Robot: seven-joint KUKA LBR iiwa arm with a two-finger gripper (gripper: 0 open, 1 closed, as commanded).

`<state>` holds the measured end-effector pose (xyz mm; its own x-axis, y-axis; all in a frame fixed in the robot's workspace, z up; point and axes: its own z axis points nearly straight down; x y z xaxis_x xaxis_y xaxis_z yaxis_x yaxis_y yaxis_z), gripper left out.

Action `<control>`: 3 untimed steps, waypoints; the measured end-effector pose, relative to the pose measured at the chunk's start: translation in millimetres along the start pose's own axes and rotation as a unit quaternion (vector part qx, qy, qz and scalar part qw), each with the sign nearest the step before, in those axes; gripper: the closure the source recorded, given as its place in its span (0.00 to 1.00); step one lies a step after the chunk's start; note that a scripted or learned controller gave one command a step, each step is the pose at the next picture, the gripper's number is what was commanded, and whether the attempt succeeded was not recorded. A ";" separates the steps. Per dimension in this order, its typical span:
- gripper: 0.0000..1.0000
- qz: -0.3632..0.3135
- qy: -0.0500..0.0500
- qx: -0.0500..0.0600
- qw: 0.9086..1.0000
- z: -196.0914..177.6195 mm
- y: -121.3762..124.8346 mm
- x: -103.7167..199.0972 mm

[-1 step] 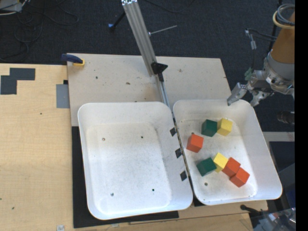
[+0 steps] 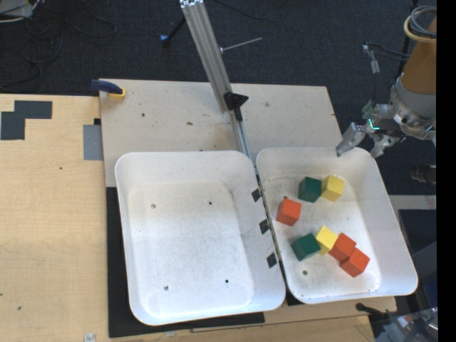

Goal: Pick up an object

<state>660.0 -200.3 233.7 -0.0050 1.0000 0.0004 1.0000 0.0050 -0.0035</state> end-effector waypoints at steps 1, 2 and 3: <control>0.00 0.003 0.000 0.002 1.000 46.3 -0.5 -6.5; 0.00 0.003 0.001 0.002 1.000 97.9 -10.5 -1.3; 0.00 0.003 0.000 -0.002 1.000 121.2 -9.1 -1.8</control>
<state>650.5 -202.1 112.5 0.0013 1.0000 -0.0003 1.0000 -0.0013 0.0013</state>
